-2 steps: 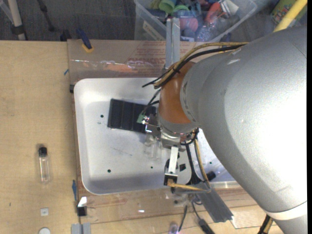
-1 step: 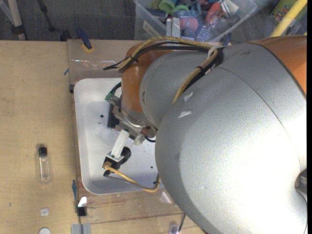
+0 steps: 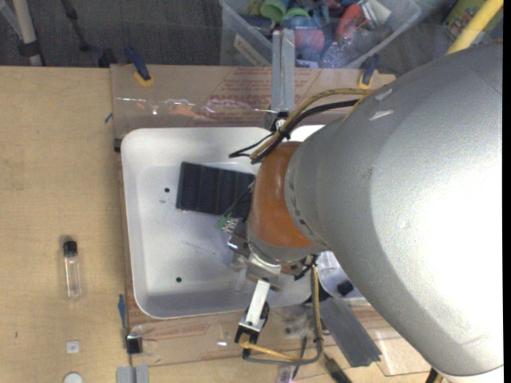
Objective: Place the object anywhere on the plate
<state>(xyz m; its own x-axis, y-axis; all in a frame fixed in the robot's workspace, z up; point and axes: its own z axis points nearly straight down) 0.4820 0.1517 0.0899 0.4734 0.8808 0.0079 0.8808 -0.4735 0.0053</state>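
Observation:
A black ribbed rectangular slab [image 3: 209, 188] lies flat in the left white bin [image 3: 148, 214], in its far half. My arm's grey bulk and orange band [image 3: 275, 206] cover the bin's right side and nearly all of the right bin. The gripper [image 3: 232, 231] hangs below the orange band, just right of the slab's near right corner and low over the bin floor. Something small and greenish shows at its tip; I cannot tell what it is. Much of the gripper is hidden by the wrist.
A clear tub [image 3: 319, 18] of colourful items stands behind the bins. A small glass vial [image 3: 72, 268] lies on the wooden bench to the left. A blue clamp [image 3: 141, 72] sits at the bin's back edge.

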